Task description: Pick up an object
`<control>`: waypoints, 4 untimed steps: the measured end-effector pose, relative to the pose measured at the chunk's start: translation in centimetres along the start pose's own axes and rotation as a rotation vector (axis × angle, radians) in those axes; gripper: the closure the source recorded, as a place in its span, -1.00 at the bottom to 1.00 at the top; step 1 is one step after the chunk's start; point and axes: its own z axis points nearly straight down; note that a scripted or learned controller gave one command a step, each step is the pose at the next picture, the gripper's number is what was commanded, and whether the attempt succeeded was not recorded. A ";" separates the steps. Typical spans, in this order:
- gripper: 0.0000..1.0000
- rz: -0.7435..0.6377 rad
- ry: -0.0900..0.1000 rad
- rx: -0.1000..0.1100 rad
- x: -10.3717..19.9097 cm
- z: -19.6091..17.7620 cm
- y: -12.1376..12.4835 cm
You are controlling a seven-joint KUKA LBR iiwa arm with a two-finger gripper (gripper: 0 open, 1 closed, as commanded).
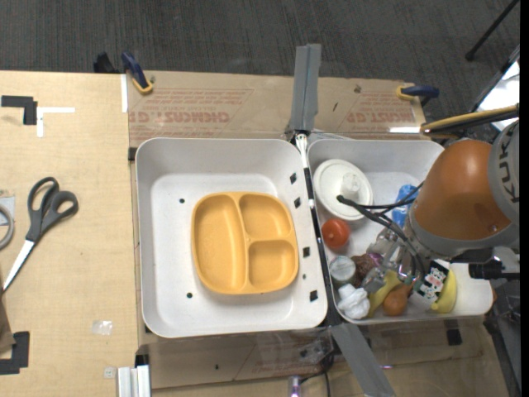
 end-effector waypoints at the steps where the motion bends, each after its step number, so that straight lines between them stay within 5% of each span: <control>1: -1.00 -0.018 0.005 0.001 -6.4 -3.8 -0.5; 2: -1.00 0.046 0.008 0.002 -0.5 0.1 -2.4; 3: -1.00 0.206 0.003 0.001 -6.6 0.0 0.5; 4: -1.00 0.354 0.019 0.020 -10.6 0.3 3.7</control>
